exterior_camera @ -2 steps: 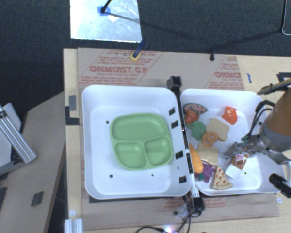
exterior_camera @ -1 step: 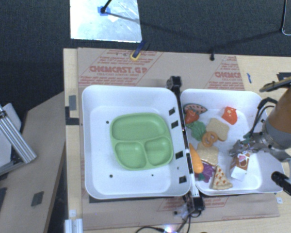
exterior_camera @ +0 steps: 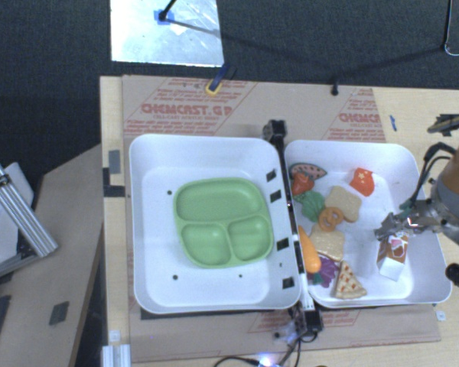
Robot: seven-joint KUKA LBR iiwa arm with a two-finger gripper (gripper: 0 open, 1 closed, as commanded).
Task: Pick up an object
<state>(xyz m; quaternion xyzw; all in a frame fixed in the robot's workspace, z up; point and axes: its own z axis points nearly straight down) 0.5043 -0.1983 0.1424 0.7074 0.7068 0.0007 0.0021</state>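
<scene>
The right white bin (exterior_camera: 404, 159) holds several toy foods. A small white and red carton (exterior_camera: 393, 257) stands near its right wall. My gripper (exterior_camera: 400, 224) hangs directly over the carton's top, on the arm (exterior_camera: 453, 197) that reaches in from the right; whether it touches the carton is unclear. To the left lie a bread slice (exterior_camera: 343, 202), a pretzel (exterior_camera: 330, 219), a red piece (exterior_camera: 362, 180), a watermelon slice (exterior_camera: 306, 173), a green vegetable (exterior_camera: 311, 203), a cracker (exterior_camera: 329, 241), a carrot (exterior_camera: 310, 256), purple grapes (exterior_camera: 327, 271) and a pizza slice (exterior_camera: 349, 282).
The left white bin (exterior_camera: 149, 167) holds a green divided plate (exterior_camera: 222, 222). A black hinge strip (exterior_camera: 284, 205) separates the two bins. Both bins sit on cardboard (exterior_camera: 183, 105) over the bench. A metal frame (exterior_camera: 15, 212) stands at far left.
</scene>
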